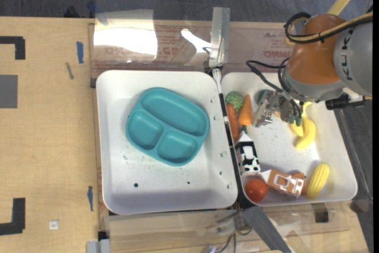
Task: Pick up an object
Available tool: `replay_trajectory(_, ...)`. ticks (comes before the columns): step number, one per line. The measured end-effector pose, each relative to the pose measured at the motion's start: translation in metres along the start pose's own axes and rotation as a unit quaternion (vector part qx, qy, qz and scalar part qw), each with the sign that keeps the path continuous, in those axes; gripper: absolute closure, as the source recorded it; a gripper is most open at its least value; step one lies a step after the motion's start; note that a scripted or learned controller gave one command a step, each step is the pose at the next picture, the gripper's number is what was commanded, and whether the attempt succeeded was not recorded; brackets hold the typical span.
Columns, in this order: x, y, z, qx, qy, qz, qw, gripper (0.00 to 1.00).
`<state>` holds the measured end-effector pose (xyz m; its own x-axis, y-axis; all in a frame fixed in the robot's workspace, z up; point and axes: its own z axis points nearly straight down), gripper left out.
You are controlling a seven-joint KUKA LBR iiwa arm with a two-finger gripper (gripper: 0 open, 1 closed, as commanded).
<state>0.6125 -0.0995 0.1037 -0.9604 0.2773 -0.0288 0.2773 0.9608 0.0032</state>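
My gripper (273,111) hangs over the upper middle of the right bin (343,145), with the orange-banded wrist behind it at the right. It is open and nothing sits between its fingers. Just left of it lie an orange carrot (245,109) and a green vegetable (234,99). A yellow banana (305,132) lies just right of it. Along the front of the bin are a red tomato (256,189), an orange-and-white box (285,182) and a yellow corn cob (318,179). A black-and-white toy (247,154) rests by the left wall.
The left bin (118,186) holds a teal divided plate (168,125). A second orange piece (232,121) leans on the wall between the bins. Black cables loop from the wrist above the right bin. A clear sheet stands behind both bins.
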Motion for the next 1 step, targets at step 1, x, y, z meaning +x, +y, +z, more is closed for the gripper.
replay_trajectory(1,0.0006,0.0003,0.0010,0.000,0.001,0.000,1.0000,0.00)
